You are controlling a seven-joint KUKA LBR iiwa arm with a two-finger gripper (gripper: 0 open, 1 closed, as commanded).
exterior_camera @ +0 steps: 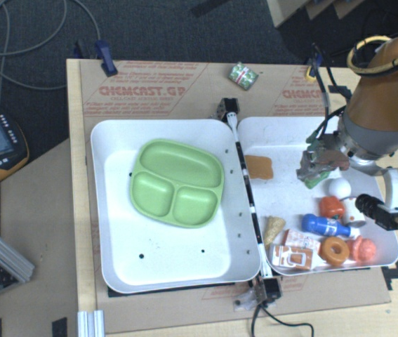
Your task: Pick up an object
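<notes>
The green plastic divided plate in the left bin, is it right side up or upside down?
Right side up. The green plastic divided plate shows its three hollow compartments facing upward, one long and two small, and lies flat on the left white bin.

One fixed camera is looking down at a slant from above the bench (149,83). It is taking in both white bins (114,258) from moderately near, with the arm (385,97) entering at the right.

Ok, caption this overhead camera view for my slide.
KUKA gripper lowered into the toy-filled right bin; green divided plate in the left bin.
</notes>
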